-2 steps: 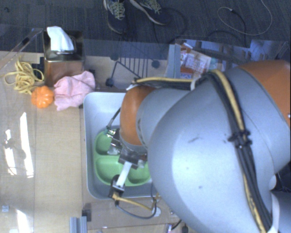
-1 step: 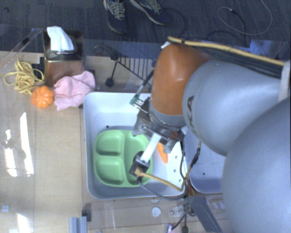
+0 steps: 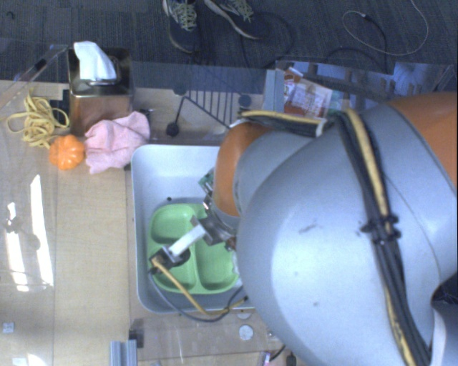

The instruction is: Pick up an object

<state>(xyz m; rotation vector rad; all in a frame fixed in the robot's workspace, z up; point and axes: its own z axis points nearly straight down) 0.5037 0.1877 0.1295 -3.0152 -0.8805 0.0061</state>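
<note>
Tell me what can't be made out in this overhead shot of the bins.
All in the camera view:
The green tray in the white bin: right part hidden under the arm.
Everything right of that bin: covered by the arm.
The shoes: cut off by the top edge.
The packet: label too blurred to read.

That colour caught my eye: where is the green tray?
In the camera view the green tray lies in the white bin, left of centre, toward the bin's lower end, its right edge hidden under the arm.
</note>
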